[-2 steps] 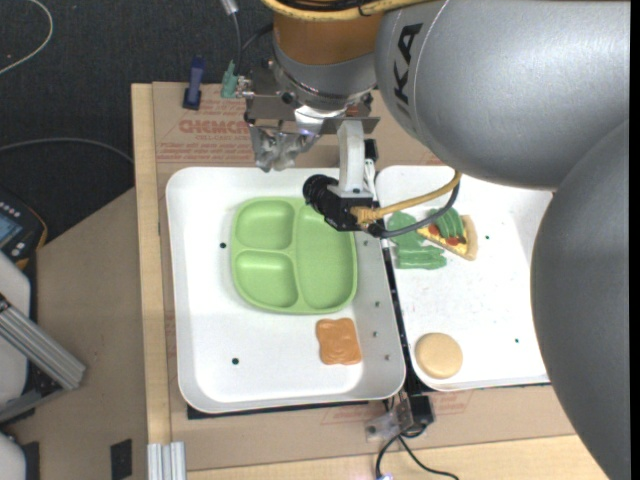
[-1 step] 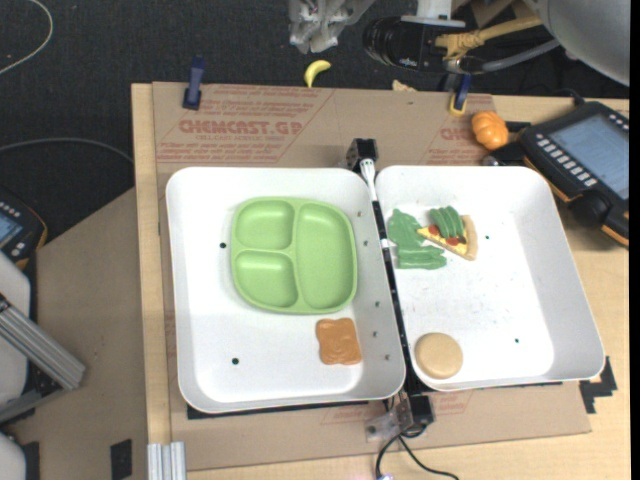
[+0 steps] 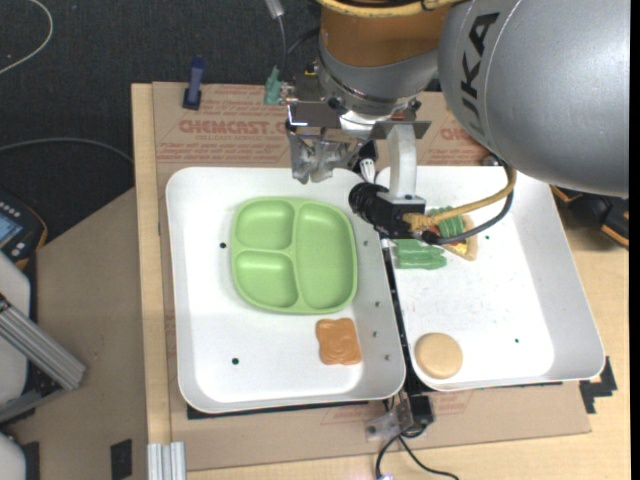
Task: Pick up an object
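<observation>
Hovering over the far edge of the left bin (image 3: 190, 298), the gripper (image 3: 318, 160) is seen carrying nothing, and a centred descent is advised onto the green plate (image 3: 295, 254) just below or the brown waffle (image 3: 339, 341) nearer the front.
</observation>
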You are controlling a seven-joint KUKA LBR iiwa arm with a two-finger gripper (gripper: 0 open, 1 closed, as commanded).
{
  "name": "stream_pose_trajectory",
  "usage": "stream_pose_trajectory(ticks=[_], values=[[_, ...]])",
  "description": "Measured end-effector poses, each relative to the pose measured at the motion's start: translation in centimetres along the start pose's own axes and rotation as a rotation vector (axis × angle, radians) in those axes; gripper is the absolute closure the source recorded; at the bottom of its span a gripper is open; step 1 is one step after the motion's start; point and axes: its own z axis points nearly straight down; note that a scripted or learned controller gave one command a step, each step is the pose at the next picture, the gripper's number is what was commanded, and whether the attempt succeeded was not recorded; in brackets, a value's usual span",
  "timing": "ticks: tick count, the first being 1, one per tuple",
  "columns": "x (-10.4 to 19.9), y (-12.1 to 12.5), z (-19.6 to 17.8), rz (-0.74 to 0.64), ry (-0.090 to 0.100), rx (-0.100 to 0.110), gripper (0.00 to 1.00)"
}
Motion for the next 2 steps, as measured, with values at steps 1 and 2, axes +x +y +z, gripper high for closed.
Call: stream_pose_trajectory(ticks=[1,2], values=[[-4.5,-3.3,7.8,0.002,0.003,-0.006,1.0],[-1.5,-8.7,-1.6,-0.01,0.011,-0.026,1.0]])
